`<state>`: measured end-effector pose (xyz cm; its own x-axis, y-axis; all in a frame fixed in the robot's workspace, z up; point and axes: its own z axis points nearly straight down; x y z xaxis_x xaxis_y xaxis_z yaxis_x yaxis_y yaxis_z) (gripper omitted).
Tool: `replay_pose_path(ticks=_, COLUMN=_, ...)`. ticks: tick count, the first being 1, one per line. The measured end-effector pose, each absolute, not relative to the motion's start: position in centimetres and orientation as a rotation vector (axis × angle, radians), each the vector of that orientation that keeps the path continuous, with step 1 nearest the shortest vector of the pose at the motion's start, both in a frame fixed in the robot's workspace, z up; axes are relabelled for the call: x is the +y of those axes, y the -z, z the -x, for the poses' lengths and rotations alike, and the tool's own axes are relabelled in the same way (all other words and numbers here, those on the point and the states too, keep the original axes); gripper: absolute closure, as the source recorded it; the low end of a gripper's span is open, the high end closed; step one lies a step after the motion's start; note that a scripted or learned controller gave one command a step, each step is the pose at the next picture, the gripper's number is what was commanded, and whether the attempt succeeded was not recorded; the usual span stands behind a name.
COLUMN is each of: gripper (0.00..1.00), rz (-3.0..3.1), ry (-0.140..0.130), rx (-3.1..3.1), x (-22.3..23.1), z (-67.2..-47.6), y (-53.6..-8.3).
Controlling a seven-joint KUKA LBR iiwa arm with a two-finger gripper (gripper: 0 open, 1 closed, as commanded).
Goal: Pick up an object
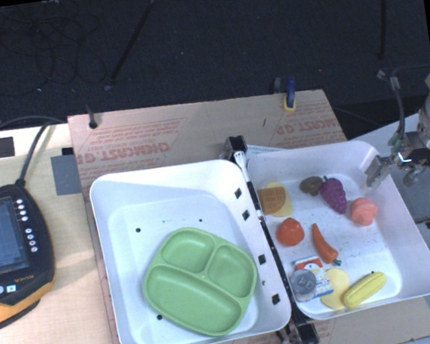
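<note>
White bins side by side mid-frame. Left bin [118,222] holds green divided plate [201,280]. Right bin [420,257] holds purple grapes [333,193], pink ball [362,211], red tomato [290,232], orange carrot [323,244], yellow corn [364,288], brown piece [310,186], orange slice [273,198]. Gripper [401,159] at right edge of frame, above right bin's upper right rim, nothing seen between tips; open or closed cannot tell. Tablet [1,239] at far left.

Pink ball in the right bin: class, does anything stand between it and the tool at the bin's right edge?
Nothing visible does. The tool sits at the right bin rim, and bare white floor separates it from the pink ball.
</note>
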<state>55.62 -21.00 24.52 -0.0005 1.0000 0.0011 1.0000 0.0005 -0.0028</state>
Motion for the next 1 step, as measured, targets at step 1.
replay_pose_path(ticks=1, gripper=0.00, rz=2.207, ry=-0.004, rx=-2.222, x=-12.08, z=-57.22, y=-16.94)
